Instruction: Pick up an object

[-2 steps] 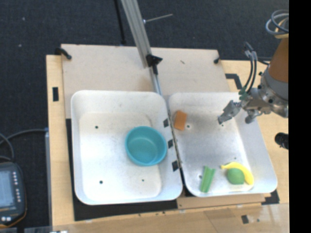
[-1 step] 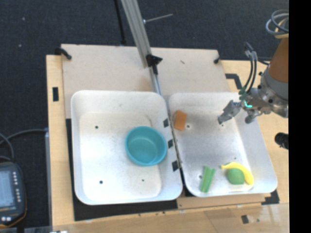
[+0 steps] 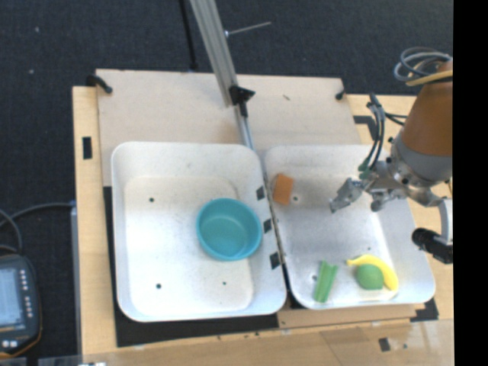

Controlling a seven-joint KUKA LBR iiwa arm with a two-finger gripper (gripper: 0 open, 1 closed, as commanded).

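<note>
Looking down from the fixed camera, the grey arm with its orange band (image 3: 428, 124) reaches in from the right and hangs its gripper (image 3: 358, 195) over the upper middle of the right-hand shallow white bin (image 3: 305, 158). Its jaws seem to stand a little apart with nothing between them, though at this slant the gap is hard to read.

Nearest to them is a small orange block (image 3: 283, 189), lying near the bin's left wall, apart from the gripper and to its left. It looks light and compact, probably stiff or slightly spongy; a pinch across its two short flat sides should hold without slipping.

Down at the front of the same bin lie a green stick-shaped piece (image 3: 325, 282), a round green fruit-like ball (image 3: 370, 276) and a yellow curved banana-like toy (image 3: 383, 269), the last two touching. The ball is likely smooth and apt to roll out of a pinch; the stick is best taken across its narrow width.

A teal round plastic bowl (image 3: 229, 229) sits in the left white bin (image 3: 152, 174); its thin rim is the only hold.
</note>
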